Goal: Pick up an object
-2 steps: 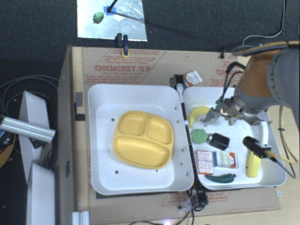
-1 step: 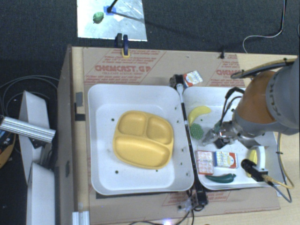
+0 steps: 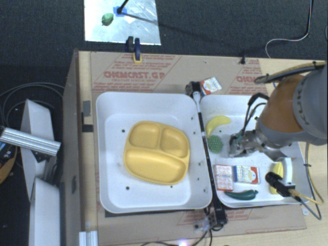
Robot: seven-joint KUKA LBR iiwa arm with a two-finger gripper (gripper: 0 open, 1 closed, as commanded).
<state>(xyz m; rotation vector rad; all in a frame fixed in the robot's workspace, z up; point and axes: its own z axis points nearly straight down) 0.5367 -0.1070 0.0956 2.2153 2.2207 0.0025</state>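
Camera view: "CHEMCAST GP" on bench sheet [image 3: 134, 75]

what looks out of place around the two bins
A small white and red packet lies outside the bins, on the board beyond the right bin. The other small items sit inside that bin, and the yellow tray sits squarely in the left bin.

yellow divided tray [image 3: 156, 152] in left bin [image 3: 110, 137], brown cardboard sheet [image 3: 154, 70], foil square [image 3: 123, 14]
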